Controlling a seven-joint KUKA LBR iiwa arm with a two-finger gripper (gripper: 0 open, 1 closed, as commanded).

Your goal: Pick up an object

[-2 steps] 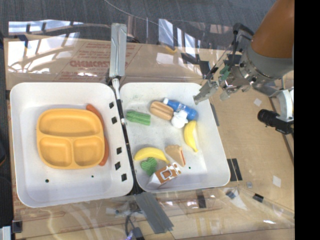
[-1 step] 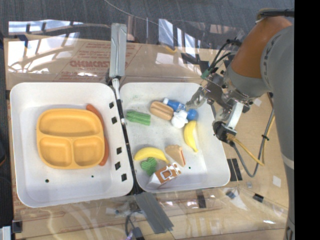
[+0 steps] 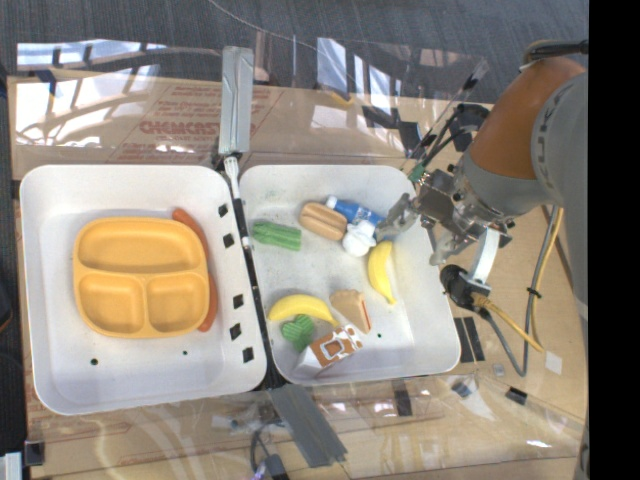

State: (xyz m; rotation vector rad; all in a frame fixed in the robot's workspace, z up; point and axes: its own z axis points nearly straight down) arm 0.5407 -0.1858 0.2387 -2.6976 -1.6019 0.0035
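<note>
Two white bins sat side by side on the bench (image 3: 90, 438). The left bin (image 3: 50, 368) held a yellow tray (image 3: 140, 273) with three parts, and an orange stick (image 3: 205, 268) lay along the tray's right side. The right bin (image 3: 425, 333) held the small toys. From left to right there was a green toy (image 3: 275, 235), a yellow banana (image 3: 298, 309) with a green leafy piece (image 3: 297, 330) below it, a little carton (image 3: 335, 349), a hot dog (image 3: 323, 221), a wedge of bread (image 3: 351, 309), a blue and white bottle (image 3: 356, 226), and a second banana (image 3: 381, 270). The end effector (image 3: 400, 216) was at the right side of this bin, with the grey arm (image 3: 520, 158) behind it. It was hard to see if it was open or closed, and I saw nothing held in it. The bottle was the closest toy. It lay just to the left of the end effector, almost touching it, and its long side ran from upper left to lower right. The second banana was just below, standing up and down. I think the bottle was the easiest one to grab, with a small move to the left.
</note>
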